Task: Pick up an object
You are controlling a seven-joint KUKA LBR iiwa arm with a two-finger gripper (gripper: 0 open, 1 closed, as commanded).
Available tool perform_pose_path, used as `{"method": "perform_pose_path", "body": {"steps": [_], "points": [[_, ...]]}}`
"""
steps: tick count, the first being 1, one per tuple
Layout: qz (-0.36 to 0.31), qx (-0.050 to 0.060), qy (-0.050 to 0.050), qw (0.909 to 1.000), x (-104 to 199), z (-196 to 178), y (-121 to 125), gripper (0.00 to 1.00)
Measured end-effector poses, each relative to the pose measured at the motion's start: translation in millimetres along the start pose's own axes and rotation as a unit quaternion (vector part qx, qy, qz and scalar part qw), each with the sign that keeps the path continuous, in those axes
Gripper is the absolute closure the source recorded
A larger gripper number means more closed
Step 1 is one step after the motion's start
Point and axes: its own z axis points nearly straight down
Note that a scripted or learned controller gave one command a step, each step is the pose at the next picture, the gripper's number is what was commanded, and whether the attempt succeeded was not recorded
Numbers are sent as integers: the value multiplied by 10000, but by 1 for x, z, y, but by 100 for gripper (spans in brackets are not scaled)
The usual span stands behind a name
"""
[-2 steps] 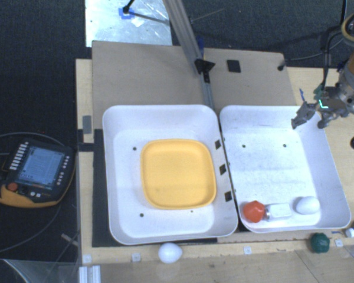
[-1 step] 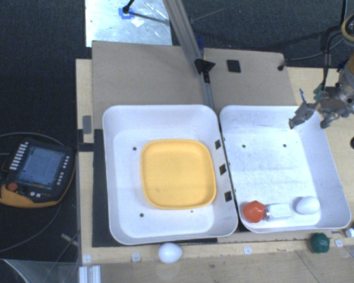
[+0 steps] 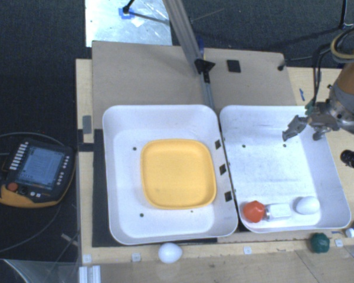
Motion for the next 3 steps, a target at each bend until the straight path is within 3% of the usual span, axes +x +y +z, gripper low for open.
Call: {"method": "perform_pose_path", "body": {"steps": [2, 3], "points": [[-5, -2, 0, 10000, -1, 90, 6, 0], [-5, -27, -8, 10000, -2, 77, 8, 100]]}}
